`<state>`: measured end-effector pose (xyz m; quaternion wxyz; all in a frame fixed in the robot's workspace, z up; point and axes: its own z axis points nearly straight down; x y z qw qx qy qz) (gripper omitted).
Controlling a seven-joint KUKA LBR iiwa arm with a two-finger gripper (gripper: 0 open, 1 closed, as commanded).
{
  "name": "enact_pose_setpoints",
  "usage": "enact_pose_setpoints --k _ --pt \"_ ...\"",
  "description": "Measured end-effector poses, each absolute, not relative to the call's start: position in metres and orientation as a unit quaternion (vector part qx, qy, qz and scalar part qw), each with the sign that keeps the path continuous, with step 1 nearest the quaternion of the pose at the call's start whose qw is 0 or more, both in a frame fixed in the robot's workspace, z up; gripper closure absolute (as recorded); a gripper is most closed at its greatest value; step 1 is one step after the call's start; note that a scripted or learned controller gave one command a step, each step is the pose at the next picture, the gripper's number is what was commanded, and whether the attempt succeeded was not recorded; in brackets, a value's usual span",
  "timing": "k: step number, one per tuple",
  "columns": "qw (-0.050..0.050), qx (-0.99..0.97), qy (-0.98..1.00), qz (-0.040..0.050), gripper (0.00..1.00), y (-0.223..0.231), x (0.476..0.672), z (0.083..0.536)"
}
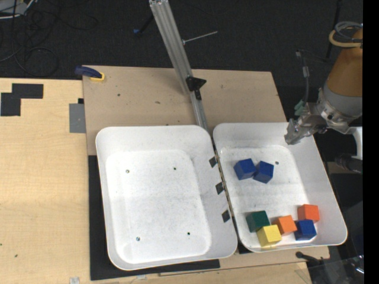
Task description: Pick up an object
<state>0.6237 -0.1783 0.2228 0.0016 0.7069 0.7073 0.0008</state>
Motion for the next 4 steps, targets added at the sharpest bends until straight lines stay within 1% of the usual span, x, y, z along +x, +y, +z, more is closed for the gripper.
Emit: enact_pose_setpoints --k 1,2,3,4 --pt "-0.002 0.706 0.708 -0.0006 1.0 -0.132 0.598 0.232" --pt "-0.003 0.706 0.708 -0.0008 1.0 -0.078 0.573 0.225" --pt "-0.003 0.706 0.708 -0.0006 1.0 -0.027 0.55 0.235" --pt "-0.003 0.706 0.709 -0.0016 1.0 0.023 0.524 0.227"
